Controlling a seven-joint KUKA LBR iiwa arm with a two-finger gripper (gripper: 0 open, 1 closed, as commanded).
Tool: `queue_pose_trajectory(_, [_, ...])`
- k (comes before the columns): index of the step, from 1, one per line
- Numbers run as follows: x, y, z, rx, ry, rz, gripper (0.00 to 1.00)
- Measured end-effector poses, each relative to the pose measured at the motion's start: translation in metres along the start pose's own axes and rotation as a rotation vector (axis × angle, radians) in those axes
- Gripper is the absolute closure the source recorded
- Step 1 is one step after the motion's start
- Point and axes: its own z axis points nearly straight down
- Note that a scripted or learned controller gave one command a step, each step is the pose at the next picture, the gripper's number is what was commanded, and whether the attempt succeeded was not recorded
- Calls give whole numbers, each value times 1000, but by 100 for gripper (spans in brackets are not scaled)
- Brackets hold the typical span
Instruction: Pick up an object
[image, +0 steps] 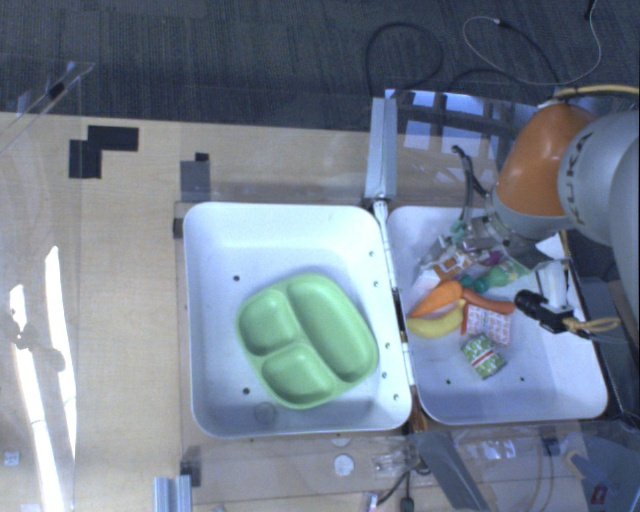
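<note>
The right bin (560, 395) holds a cluster of small items near its left and middle. An orange carrot (438, 297) lies beside a yellow banana (436, 323). To their right sit a red and white box (487, 321) and a small green carton (483, 355). A green and pink item (497, 275) and a pale printed packet (450, 262) lie toward the back. My gripper (478, 238) hangs low over the back of this cluster, just above the packet, under the grey arm with its orange band (535, 165).
The left bin (215, 240) holds a green divided plate (305, 338). A metal divider (381, 150) runs between the bins at the back. Cables lie on the dark floor behind the bench. The right bin's front part is bare white.
</note>
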Motion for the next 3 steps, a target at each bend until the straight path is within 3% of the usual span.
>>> queue_pose_trajectory(1, [-8, 3, -15, -11, -16, 2, 100])
queue_pose_trajectory(2, [-8, 3, -16, -12, -17, 2, 0])
queue_pose_trajectory(3, [0, -8, -4, 8, -3, -74, 0])
